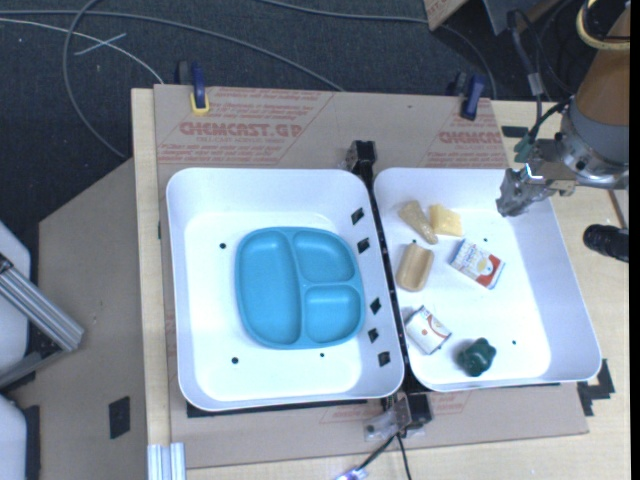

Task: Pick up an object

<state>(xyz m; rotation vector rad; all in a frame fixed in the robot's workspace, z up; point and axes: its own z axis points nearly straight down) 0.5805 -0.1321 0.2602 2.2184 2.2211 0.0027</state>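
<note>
Over the right bin's (560, 268) far edge hung the hand (512, 200), grip state indeterminate. Nearest object, a small carton (475, 264), lay below; crowded neighbours risked a glancing, failed grasp.

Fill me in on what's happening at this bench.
A KUKA arm's gripper hangs over the right bin's upper edge, with nothing seen in its grasp. Below it lie a yellow block, two tan pieces, two small cartons and a green object. The left bin holds a blue divided plate.
</note>
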